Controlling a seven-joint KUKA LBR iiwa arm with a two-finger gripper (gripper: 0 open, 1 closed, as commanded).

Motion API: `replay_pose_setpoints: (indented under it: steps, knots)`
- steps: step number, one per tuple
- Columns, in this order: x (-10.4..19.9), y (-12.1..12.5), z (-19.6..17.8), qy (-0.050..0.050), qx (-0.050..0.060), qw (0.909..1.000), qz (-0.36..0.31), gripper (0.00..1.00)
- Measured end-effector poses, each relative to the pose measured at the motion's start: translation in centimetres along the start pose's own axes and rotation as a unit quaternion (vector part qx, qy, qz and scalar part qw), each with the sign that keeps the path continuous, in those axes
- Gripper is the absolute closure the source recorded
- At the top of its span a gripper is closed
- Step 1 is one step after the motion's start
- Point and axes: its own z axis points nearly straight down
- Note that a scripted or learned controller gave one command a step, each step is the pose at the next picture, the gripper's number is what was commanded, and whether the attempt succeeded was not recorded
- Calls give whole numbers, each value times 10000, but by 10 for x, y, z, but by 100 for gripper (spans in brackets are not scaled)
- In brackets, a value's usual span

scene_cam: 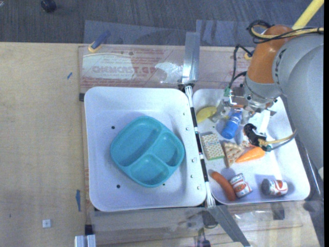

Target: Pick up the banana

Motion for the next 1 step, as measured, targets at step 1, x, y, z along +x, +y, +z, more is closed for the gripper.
replay_pose_setpoints:
  steps: [1]
  knots:
    - [3,0,0,-40,-23,9999,-102,0]
